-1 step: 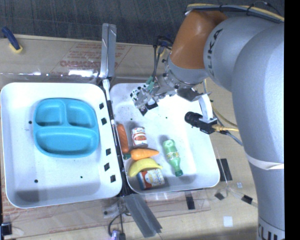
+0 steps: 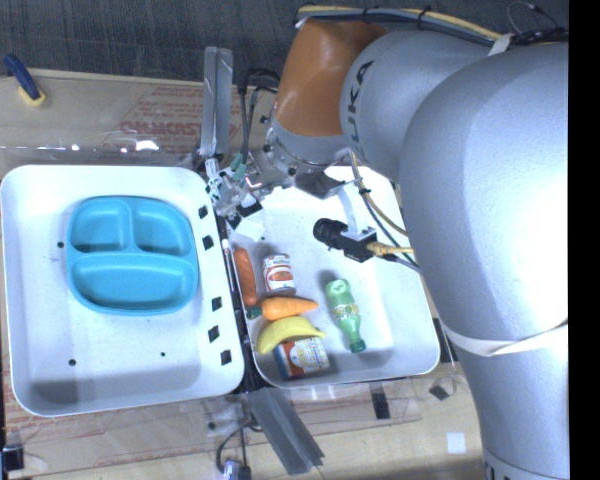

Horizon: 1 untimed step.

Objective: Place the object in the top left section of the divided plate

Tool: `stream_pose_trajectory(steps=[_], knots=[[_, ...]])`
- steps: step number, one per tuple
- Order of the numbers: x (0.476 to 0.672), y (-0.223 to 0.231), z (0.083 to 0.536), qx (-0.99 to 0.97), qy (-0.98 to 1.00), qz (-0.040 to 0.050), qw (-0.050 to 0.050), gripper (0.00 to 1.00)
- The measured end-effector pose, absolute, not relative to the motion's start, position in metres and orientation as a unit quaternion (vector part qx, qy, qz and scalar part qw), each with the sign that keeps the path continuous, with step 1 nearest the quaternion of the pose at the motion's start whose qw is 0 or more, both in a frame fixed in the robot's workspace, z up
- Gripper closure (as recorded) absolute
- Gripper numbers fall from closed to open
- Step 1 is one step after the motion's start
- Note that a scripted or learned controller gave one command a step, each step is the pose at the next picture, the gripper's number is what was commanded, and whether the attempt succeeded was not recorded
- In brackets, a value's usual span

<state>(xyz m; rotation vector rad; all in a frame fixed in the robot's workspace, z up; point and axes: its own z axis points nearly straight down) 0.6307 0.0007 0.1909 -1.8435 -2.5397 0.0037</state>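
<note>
The gripper (image 2: pixel 230 190) hovers at the right bin's (image 2: pixel 405 353) upper-left corner; whether it grips anything I cannot tell. The blue divided plate (image 2: pixel 132 254) lies in the left bin (image 2: pixel 30 368).

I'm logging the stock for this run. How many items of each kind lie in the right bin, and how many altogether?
Hot dog: 1
Cans: 2
Carrot: 1
Banana: 1
Green bottle: 1
Total: 6
</note>
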Motion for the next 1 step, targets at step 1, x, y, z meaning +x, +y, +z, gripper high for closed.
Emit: stream_pose_trajectory(steps=[1], knots=[[0.6465,0.0926,0.2158,-0.616,-0.787,0.001,0.001,1.0]])
